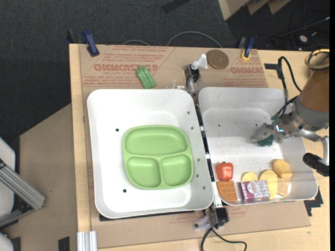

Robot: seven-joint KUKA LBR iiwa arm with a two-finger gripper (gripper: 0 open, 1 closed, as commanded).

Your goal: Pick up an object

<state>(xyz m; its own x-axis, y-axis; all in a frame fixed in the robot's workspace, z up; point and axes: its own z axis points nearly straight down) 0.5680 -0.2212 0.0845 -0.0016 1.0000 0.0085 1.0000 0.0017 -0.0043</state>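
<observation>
My gripper [264, 136] reaches in from the right and hangs low over the middle of the right bin [230, 106]. A small teal patch sits at its tip; I cannot tell whether that is an object or part of the gripper. Toy foods lie along the bin's near edge: a red pepper [224, 170], an orange waffle-like piece [227, 190], a purple and white box [255, 190] and yellow pieces [276, 174]. They lie nearer the bin's front edge than the gripper and apart from it.
The left bin [104, 140] holds a green divided plate [157, 157]. Behind the bins, on the cardboard, lie a green item [145, 78] and a brown disc [217, 59]. Blue clamps [91, 43] grip the back edge. A cable loops near the arm [316, 95].
</observation>
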